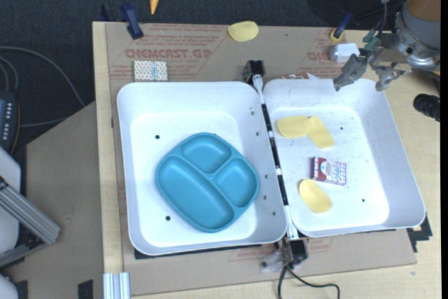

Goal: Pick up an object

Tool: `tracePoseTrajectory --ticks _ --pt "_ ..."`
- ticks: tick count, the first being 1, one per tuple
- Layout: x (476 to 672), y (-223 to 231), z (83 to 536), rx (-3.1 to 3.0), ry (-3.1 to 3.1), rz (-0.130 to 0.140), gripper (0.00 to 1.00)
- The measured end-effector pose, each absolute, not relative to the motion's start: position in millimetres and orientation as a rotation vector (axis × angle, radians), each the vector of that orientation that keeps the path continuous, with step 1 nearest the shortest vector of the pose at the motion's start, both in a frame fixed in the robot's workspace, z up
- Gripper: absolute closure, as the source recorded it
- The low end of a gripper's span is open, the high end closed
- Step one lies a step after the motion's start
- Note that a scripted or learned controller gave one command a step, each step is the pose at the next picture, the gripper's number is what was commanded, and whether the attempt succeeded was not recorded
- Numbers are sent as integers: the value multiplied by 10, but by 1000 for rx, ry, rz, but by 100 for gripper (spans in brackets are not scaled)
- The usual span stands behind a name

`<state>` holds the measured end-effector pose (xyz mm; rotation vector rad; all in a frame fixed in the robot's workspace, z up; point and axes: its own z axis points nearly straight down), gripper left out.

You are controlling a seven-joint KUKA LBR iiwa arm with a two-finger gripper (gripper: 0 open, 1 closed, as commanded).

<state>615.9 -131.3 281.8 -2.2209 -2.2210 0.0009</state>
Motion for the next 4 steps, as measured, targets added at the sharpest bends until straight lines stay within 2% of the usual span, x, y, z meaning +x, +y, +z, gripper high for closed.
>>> tracePoseTrajectory --ticks 1,2,3,4 --pt "6012 -1233 1877 -2222 -2220 0 0" --pt "5947 -1041 944 -2220 -2220 2 0" --pt "5406 -973 841 -2221 -2219 2 0" --pt "5055 -918 842 -2221 -2219 1 0"
